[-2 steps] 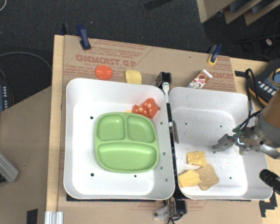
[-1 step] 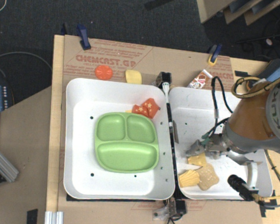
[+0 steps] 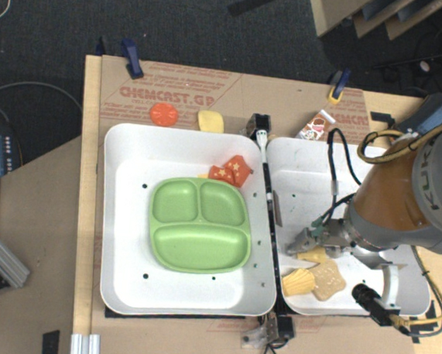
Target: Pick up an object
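My gripper point(image 3: 306, 243) is low in the right bin point(image 3: 300, 160), near that bin's left wall. Right under its tip, and touching it or nearly so, lies a small yellow piece point(image 3: 316, 255). Just in front of that piece are a ridged yellow corn-like piece point(image 3: 298, 281) and a tan cracker-shaped piece point(image 3: 328, 281), side by side on the bin floor. A red block with a yellow star point(image 3: 232, 170) rests in the left bin point(image 3: 123, 225), against the far edge of a green divided plate point(image 3: 199, 226).
On the board behind the bins lie an orange round piece point(image 3: 163, 114), a yellow piece point(image 3: 210, 121) and a red-and-white packet point(image 3: 316, 127). Blue clamps point(image 3: 131, 56) point(image 3: 339, 84) grip the board's far edge. The arm's bulk covers the right half of the right bin.
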Controlling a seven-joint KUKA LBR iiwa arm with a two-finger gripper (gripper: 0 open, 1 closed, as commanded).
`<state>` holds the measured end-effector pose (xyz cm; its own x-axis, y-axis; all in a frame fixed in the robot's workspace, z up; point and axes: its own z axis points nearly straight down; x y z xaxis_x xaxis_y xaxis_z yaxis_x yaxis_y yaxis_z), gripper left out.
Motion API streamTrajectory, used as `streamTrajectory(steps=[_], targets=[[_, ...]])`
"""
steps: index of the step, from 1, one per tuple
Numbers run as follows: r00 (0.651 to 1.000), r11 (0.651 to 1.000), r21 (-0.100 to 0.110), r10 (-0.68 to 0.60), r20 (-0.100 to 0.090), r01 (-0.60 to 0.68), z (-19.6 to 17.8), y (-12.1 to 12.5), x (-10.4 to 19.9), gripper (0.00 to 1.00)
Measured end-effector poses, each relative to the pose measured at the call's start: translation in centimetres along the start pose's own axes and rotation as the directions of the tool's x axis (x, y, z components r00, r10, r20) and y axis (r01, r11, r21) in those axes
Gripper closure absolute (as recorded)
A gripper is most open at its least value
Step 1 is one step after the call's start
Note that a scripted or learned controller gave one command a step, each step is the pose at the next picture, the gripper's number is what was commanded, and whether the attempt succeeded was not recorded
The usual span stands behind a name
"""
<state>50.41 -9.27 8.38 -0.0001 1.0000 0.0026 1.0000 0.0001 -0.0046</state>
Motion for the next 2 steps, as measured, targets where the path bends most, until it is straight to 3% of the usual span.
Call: streamTrajectory(steps=[1,2], targets=[[1.000,1.000,-0.005,0.001,0.003,-0.001,-1.1,0.1,-0.1,1.00],[1.000,1.000,-0.017,-0.008,0.002,0.008,-10.7,4.1,5.9,1.00]])
